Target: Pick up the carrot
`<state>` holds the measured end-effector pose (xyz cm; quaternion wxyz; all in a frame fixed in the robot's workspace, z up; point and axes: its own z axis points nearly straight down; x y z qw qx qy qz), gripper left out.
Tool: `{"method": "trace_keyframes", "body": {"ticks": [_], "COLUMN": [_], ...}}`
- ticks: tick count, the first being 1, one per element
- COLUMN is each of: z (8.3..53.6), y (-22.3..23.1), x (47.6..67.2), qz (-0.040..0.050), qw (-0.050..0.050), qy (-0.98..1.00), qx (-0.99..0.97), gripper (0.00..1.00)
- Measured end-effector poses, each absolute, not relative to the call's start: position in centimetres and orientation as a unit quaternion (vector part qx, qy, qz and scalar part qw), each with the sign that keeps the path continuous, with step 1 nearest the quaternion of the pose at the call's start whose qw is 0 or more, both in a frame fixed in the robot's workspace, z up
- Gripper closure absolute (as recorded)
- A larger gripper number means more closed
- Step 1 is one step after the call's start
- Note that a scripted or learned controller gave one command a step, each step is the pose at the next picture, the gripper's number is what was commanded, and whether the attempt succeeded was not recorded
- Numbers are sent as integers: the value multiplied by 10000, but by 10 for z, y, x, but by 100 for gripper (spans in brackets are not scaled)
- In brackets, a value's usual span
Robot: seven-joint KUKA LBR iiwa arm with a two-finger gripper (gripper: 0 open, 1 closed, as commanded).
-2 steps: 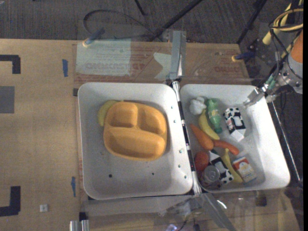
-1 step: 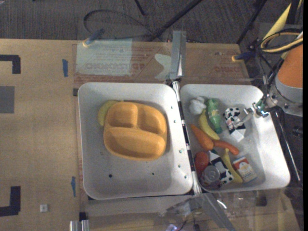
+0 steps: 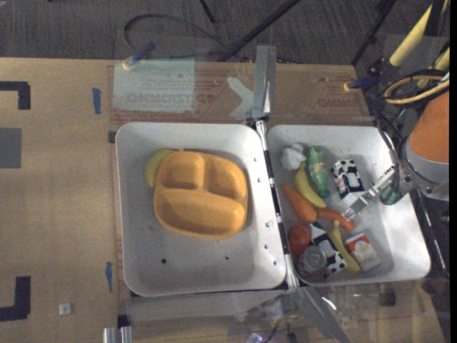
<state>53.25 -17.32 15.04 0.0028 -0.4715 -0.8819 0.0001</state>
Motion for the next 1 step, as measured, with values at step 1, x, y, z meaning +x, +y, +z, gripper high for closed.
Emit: {"method": "trace_keyframes", "body": {"ticks": [1], "z": [117], "y": [-106], "x": [553], "qz": [-1], "qw": [31], "qy": [-9287], "qx": [-3707], "gripper": [0]}}
